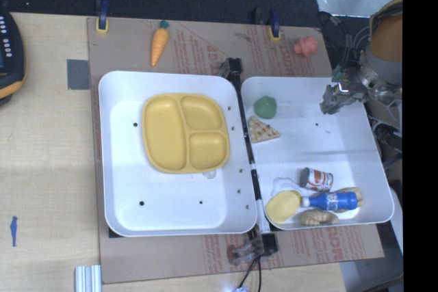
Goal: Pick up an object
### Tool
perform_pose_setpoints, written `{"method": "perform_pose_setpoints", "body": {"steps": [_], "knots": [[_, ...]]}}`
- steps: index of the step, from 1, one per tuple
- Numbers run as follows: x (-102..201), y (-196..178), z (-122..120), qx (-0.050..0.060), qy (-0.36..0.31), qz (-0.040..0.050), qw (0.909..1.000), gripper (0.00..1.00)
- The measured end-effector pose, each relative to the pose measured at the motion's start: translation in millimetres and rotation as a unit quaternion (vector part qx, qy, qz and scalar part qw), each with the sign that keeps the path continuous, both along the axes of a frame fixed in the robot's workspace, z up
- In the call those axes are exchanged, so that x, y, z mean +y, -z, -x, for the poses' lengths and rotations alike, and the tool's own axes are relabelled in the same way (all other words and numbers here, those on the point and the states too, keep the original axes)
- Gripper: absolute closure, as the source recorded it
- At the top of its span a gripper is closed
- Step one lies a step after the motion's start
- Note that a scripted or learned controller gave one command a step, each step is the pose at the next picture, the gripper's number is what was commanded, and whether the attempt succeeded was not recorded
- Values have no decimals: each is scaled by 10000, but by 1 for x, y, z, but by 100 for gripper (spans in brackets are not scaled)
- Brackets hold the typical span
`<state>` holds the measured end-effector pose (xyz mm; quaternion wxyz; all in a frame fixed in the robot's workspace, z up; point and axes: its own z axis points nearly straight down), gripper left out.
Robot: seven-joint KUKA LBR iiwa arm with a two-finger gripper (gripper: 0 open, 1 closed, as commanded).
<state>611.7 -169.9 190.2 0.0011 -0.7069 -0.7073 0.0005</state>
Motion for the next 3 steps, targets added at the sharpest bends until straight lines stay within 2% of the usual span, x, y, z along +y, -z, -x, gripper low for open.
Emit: {"method": "perform_pose_setpoints", "body": {"steps": [1, 2, 3], "knots": [[0, -7, -2, 11, -28, 4, 10000, 100], [78, 41, 61, 55, -41, -18, 10000, 100], [73, 38, 57, 4, -14, 6, 10000, 0]]}}
